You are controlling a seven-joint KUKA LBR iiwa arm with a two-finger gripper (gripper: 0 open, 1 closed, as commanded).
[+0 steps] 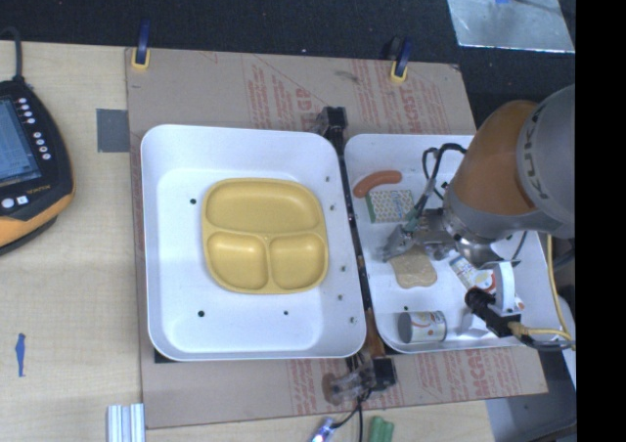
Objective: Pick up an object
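Presently, the gripper (403,243) is reaching low into the right bin (528,337), jaw state impossible to tell, beside the tan bread-like piece (415,272), apparently in the approach step; next it needs centring, closing and lifting

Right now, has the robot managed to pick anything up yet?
Not yet, it seems. The gripper is down in the right bin, between the green sponge and the tan bread slice. Both lie on the floor, like the sausage and can. Grasping and lifting remain.
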